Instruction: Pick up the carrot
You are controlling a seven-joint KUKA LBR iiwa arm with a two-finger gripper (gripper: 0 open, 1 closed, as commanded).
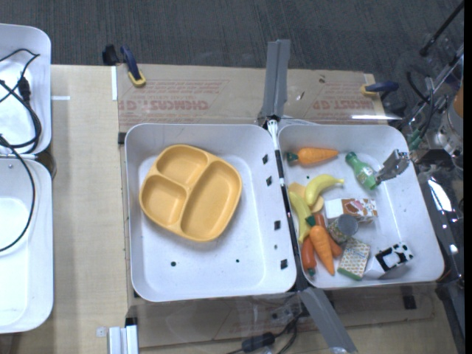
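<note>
An orange carrot (316, 155) with a green stub lies along the far edge of the right bin (424, 198). A second carrot (321, 249) lies near the front left of that bin, beside a redder, carrot-like piece (307, 254). My gripper (393, 166) hangs low over the right bin's far right part, just right of a green bottle (361, 169). It is well to the right of the far carrot, and nothing shows in its grasp.
The right bin also holds two yellow bananas (322, 186), a red-and-white box (359, 209), a grey round item (343, 228), a checked block (354, 259) and a black-and-white toy (394, 257). A yellow divided plate (192, 192) lies in the left bin (221, 271).
</note>
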